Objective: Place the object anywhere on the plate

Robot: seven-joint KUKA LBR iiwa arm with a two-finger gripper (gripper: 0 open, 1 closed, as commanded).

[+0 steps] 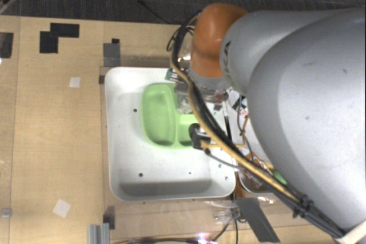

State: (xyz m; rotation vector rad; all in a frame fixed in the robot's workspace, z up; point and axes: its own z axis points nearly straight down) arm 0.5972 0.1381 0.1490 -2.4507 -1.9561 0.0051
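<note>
Nearest the lens, the bulky grey arm link (309,111) lay across everything to the right of the plate. A bundle of black and tan cables (229,148) ran along its edge, just beside the plate's right rim. The rounded orange wrist band (211,43) sat beyond the plate's upper right corner. I took this to mean the tool was pointing straight down.

Below the band, the two-finger gripper (184,101) hung over the right edge of the pale green, rounded-rectangle plastic plate (159,114). Wrist hardware masked its tip. I could not tell whether it was released, clenched, or grasping anything.

I could not tell where the object lay either. The wrist hid the right margin of the plate, and the plate's bare left part carried nothing.

The plate rested on the floor of the shallow white plastic bin (131,180), towards its upper right. Left of the bin was the light wooden bench (51,140).

Judgement: the arm was poised at the plate for the placing step; outcome unconfirmed.
</note>
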